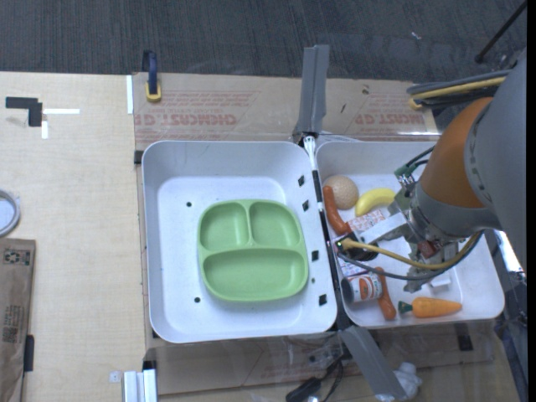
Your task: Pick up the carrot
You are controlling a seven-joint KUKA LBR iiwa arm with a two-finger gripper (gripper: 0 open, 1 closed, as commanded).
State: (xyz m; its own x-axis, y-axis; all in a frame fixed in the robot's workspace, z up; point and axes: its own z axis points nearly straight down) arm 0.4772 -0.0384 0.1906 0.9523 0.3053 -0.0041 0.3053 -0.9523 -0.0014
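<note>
The carrot (436, 307) is orange with a small green stub at its left end. It lies flat on its side, lengthwise across the near right corner of the right bin (494, 287), close to the front wall.

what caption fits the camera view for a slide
Arm over the right bin, carrot lying near its front edge, green tray in the left bin.

The arm (494, 141) is showing a bulky, rounded grey shell, with a broad orange band (448, 162) wrapping it above the wrist. Below the band, a grey collar is leading into darker metal parts, where yellow and black cables (402, 254) are looping out.
</note>
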